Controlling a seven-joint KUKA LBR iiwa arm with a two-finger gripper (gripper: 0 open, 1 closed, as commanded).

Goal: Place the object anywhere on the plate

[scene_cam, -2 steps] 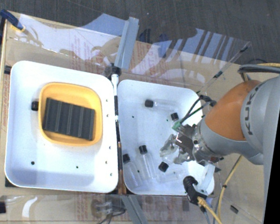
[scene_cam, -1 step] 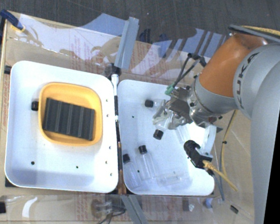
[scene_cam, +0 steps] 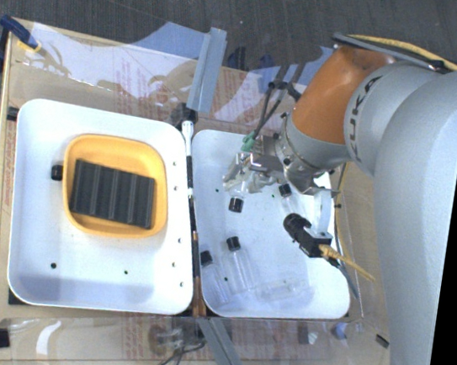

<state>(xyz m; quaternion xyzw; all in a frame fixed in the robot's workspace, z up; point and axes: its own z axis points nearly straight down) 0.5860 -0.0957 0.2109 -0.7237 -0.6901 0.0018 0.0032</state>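
Arm's pincer (scene_cam: 242, 175) sits low near right bin's (scene_cam: 330, 299) far edge; finger state can't be told. Clear object (scene_cam: 242, 275) lies near that bin's near edge. Yellow plate (scene_cam: 122, 157) in left bin. Should centre over object before closing.

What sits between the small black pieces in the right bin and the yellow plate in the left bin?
Only the two bins' adjoining rims, running between the right bin and the left bin. The yellow plate already carries a dark ribbed block. The gripper hovers above the black pieces.
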